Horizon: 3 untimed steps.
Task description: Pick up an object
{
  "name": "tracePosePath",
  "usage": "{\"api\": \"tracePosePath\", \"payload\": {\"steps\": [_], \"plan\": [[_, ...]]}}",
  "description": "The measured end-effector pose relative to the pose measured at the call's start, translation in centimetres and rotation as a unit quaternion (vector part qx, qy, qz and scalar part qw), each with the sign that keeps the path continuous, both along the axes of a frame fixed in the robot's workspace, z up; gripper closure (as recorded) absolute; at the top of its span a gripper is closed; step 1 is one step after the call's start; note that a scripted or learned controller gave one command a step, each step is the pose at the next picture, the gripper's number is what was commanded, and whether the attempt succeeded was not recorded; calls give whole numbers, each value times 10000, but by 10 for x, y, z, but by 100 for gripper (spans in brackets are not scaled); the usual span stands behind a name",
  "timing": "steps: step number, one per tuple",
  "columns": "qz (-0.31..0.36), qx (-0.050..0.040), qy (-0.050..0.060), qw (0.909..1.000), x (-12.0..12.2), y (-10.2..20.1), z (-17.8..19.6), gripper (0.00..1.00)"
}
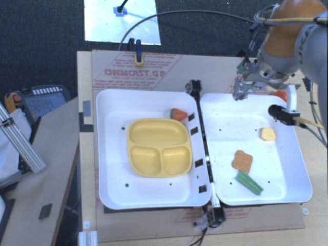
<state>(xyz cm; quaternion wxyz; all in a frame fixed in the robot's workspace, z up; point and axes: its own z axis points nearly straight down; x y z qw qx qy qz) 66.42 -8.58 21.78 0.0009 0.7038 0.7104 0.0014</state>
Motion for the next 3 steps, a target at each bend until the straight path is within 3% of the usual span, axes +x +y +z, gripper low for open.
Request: {"api": "tracePosePath", "payload": {"steps": [3], "plan": [[-2, 5, 10, 10000, -14, 145, -10, 100]]}}
